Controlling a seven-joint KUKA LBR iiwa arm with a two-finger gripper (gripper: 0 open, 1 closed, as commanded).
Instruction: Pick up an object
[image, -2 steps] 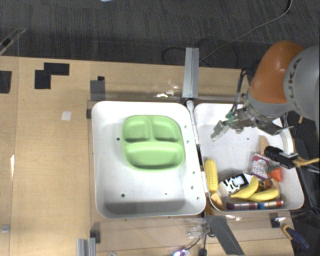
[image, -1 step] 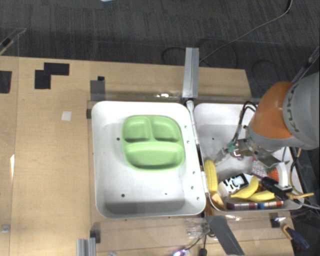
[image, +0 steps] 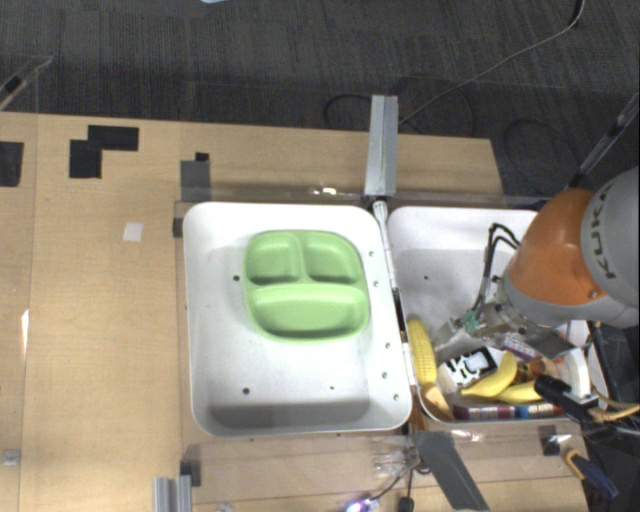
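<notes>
Pale bench, two white bins: in the right bin (image: 440, 245) the gripper (image: 478, 330), its state hidden from me, hangs over a clutter where a banana (image: 497, 381) by the near wall looks light, soft, best pinched mid-curve.

The arm (image: 600, 255) bears dark letters on its grey casing at the right edge, reading "KU", probably the start of the maker's name. A black-and-white object (image: 468, 366) in the right bin (image: 440, 245) carries markings too small to read.
</notes>
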